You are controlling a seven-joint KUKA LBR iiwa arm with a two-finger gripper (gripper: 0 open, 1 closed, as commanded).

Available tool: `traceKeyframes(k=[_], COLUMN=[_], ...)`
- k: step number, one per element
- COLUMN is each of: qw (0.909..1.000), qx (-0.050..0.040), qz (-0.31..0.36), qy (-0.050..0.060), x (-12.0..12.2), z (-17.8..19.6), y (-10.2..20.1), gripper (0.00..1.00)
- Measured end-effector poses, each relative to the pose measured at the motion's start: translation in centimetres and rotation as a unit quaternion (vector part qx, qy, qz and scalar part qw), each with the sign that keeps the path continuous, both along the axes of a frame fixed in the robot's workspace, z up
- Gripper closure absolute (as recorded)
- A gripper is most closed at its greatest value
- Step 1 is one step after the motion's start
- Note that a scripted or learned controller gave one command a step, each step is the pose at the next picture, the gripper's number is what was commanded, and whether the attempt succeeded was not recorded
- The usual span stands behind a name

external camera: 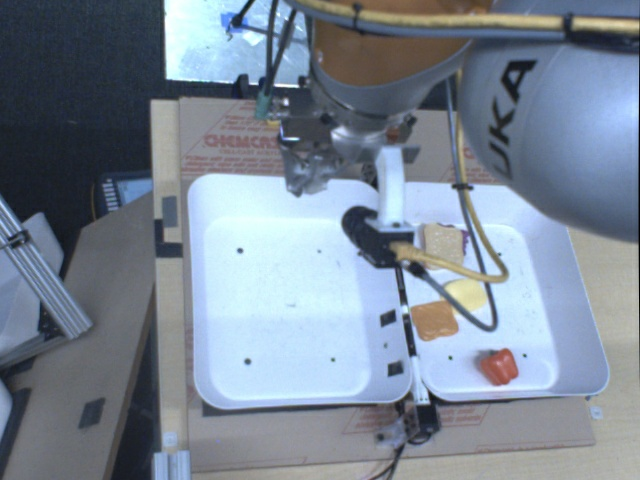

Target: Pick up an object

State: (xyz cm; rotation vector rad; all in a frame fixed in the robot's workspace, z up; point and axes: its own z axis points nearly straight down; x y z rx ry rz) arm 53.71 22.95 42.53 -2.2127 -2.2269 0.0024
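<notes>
White left bin point(275, 313) as reference: gripper point(305, 176) over its far rim, clamp state can't tell, likely staged clear of red piece point(499, 366), orange slab point(434, 320), toast slice point(442, 240) to its right.

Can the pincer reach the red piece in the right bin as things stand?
Probably yes. The red piece sits alone, apart from the orange slab, with nothing over it. It lies near the front wall of the right bin, which may crowd the pincer.

Single fixed camera above the table point(168, 298), looking obliquely down at close range on two white bins point(280, 298); the arm point(400, 28) enters from the right.
</notes>
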Motion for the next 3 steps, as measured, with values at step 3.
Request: traceKeyframes(k=[3], qw=[0.9999], qx=[0.0023], qz=[-0.003], qy=[-0.012], x=[11.9], z=[9.3], y=[0.4], gripper=[1.00])
